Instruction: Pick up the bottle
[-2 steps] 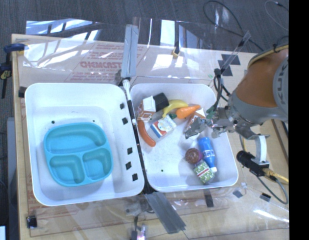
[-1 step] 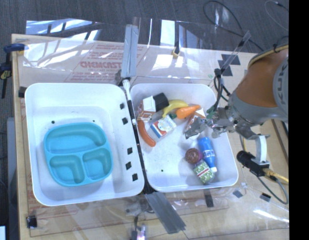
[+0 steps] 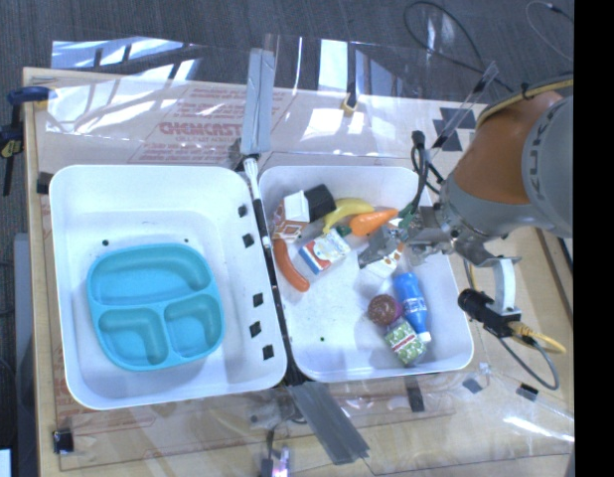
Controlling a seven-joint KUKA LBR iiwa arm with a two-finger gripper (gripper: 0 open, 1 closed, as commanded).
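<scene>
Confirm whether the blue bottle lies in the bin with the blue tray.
No, the bottle lies in the right bin; the blue tray sits in the left.

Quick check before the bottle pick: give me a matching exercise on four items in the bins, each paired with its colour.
Items:
1. bottle
2. divided tray
3. banana
4. carrot

Colours:
A. orange
B. light blue
C. blue with a white cap
D. yellow

Pairs: 1-C, 2-B, 3-D, 4-A

Blue bottle (image 3: pixel 411 303) flat in right bin (image 3: pixel 332 361)
</scene>
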